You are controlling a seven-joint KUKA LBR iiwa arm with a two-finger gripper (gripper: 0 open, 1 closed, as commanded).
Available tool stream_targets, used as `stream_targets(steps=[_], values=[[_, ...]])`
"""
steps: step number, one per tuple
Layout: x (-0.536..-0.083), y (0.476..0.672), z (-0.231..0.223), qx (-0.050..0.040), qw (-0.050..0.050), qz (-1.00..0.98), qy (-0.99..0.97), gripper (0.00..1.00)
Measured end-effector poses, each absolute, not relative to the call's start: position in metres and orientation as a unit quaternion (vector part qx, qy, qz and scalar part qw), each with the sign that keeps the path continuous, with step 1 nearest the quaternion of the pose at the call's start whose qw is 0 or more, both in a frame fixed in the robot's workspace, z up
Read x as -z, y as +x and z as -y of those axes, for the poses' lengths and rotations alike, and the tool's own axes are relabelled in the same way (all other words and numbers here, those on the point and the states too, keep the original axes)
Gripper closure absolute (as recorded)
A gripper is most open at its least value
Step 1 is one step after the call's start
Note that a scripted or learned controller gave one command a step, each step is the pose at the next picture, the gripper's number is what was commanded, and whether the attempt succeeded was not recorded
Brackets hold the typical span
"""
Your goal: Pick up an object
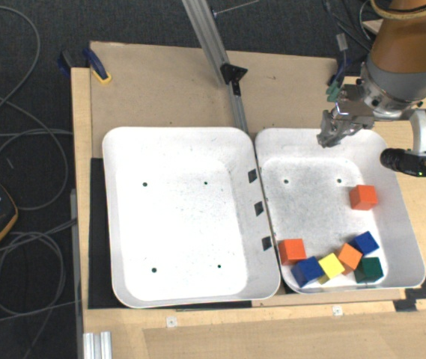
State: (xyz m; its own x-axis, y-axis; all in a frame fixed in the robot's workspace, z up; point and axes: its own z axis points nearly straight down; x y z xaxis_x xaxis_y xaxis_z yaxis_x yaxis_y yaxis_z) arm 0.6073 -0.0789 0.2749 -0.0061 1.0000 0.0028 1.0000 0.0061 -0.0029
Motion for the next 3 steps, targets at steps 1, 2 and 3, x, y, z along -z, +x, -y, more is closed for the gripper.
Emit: stream_targets(steps=[1,2,3], values=[[-0.280,0.604,0.024,0.0007,0.002,0.710,-0.704,1.00],[-0.263,0.600,-0.035,-0.0001,0.002,0.710,-0.705,1.00],[-0.252,0.599,-0.086,-0.0006,0.003,0.709,-0.705,1.00]])
